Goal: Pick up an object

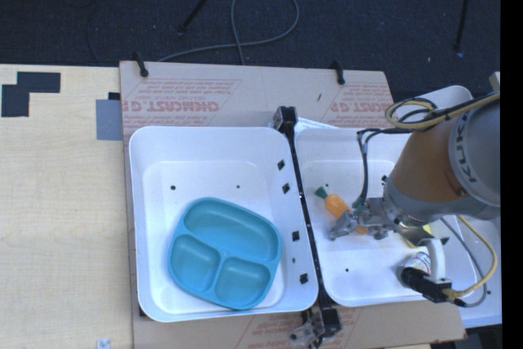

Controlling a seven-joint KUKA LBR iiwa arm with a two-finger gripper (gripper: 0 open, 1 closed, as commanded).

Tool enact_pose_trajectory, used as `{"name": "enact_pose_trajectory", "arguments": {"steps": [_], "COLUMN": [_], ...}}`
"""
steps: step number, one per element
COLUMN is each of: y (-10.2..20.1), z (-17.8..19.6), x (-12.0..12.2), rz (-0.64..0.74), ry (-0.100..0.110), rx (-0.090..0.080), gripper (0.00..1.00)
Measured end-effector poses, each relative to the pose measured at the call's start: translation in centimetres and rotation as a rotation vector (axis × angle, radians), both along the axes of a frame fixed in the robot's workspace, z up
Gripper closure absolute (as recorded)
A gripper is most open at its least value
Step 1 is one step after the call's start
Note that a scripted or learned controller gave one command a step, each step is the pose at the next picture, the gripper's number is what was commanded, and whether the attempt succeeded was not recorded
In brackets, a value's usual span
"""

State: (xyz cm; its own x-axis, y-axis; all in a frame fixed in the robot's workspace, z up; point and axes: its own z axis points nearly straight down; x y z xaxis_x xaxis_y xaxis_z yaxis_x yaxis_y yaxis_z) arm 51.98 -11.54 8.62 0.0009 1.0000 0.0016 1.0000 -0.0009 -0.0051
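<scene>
A small orange object with a green tip, shaped like a toy carrot, lies in the right bin near its left wall. My gripper is low in this bin, just right of and below the orange object, touching or nearly touching its lower end. A further speck of orange shows at the gripper's tip, and I cannot tell whether it belongs to the same object. The grey arm with its orange band covers the right half of the bin.
A blue divided plate lies in the left bin, toward its front. A black divider runs between the two bins. A wooden table surface extends to the left of the bins.
</scene>
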Motion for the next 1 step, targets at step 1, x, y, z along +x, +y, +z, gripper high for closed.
{"name": "enact_pose_trajectory", "arguments": {"steps": [1], "y": [-0.15], "z": [1.19], "x": [0.06], "rz": [-0.006], "ry": [-0.002], "rx": [0.0], "gripper": [1.0]}}
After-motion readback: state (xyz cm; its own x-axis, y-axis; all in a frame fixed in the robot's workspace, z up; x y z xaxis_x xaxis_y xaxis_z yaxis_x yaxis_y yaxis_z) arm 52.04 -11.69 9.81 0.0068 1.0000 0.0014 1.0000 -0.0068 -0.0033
